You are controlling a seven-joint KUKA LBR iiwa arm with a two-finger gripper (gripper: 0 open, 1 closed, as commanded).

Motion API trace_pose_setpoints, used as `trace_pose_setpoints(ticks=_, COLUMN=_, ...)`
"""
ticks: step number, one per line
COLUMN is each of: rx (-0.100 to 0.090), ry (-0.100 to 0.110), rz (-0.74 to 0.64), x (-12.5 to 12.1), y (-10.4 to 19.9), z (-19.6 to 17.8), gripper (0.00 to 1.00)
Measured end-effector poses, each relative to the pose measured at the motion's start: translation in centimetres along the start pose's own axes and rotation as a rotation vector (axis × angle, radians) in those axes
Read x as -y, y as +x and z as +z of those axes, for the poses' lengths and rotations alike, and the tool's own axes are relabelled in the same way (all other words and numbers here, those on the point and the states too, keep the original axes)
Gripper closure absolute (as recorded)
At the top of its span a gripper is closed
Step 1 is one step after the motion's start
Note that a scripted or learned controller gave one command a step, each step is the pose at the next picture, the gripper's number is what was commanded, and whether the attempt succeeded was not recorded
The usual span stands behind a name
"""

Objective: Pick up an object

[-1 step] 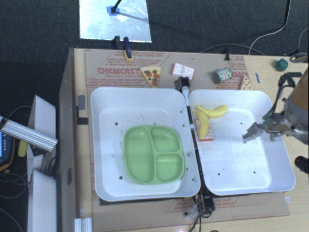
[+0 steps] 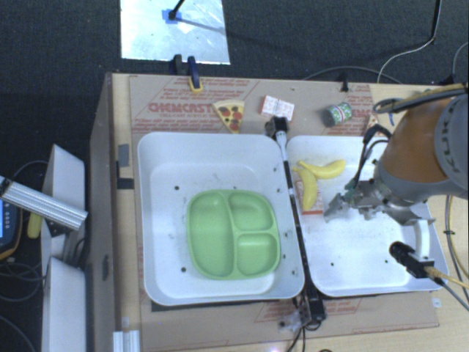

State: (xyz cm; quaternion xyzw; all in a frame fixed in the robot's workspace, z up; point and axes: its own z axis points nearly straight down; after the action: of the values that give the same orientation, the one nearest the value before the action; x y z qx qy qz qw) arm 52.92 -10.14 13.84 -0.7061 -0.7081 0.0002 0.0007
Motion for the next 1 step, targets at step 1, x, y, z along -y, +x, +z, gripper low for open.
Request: trace_pose_setpoints(ticks=1, rx=0.0, ry=-0.007, rz=-0.001, x=-6.55, y=1.68, z=4.64, gripper=0.0)
